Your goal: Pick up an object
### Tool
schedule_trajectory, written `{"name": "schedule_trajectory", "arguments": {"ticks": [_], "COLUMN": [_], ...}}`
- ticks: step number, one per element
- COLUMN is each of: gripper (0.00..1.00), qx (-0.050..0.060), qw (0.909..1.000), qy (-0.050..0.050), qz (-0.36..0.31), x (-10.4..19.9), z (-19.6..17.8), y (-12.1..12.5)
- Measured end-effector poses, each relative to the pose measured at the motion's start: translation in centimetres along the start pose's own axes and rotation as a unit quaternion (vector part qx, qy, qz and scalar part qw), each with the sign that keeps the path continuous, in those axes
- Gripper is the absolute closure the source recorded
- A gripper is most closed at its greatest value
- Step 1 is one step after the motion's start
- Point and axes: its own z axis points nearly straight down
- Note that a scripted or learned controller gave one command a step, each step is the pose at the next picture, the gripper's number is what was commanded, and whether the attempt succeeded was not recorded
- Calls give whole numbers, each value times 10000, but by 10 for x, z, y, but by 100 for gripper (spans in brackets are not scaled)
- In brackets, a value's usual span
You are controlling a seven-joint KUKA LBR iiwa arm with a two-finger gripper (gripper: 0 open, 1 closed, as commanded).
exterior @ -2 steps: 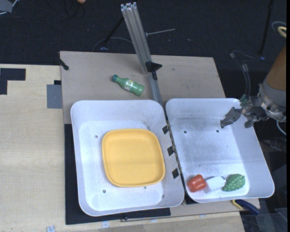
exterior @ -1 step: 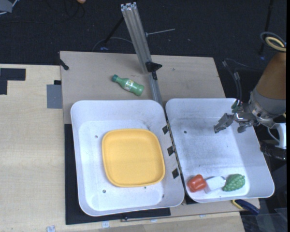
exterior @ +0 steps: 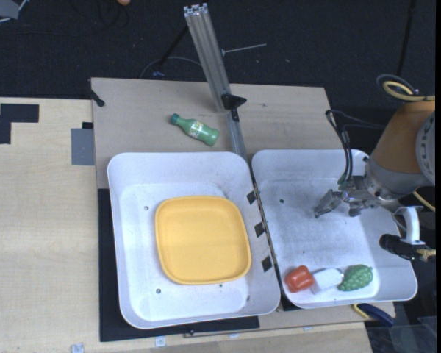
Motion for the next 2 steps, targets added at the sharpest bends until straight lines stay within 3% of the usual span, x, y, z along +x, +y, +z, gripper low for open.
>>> {"name": "schedule_trajectory", "arguments": {"ticks": [1,2], "gripper": [100,100], "qx": [-27,-44], "qw": [10000,10000], "qy": [-8,-11], "qz": [7,9], "x": [-1,-1], "z": [-13,-58], "y": [1,8]}}
